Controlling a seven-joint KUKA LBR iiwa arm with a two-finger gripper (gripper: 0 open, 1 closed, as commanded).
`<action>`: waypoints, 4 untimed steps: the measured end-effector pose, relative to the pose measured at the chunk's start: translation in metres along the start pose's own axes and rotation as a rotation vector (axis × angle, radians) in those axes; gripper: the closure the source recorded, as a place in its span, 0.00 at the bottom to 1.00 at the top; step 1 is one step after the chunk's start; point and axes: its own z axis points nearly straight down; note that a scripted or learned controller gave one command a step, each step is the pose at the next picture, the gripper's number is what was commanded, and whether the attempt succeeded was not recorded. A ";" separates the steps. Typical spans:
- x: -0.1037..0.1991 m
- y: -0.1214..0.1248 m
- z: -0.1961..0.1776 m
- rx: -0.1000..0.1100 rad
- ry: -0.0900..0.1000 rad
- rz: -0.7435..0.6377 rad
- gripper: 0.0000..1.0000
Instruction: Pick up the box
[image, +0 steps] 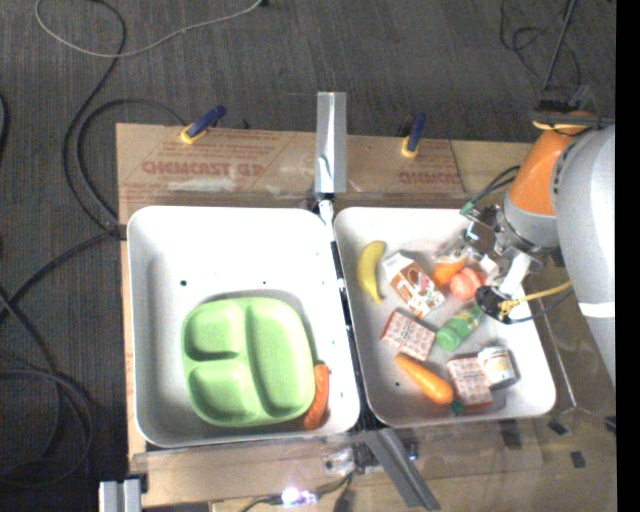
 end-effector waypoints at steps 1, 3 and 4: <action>0.014 -0.069 0.011 -0.012 -0.006 -0.099 0.00; 0.011 -0.111 0.011 -0.015 -0.007 -0.130 0.00; 0.040 -0.087 0.012 -0.010 -0.007 -0.081 0.00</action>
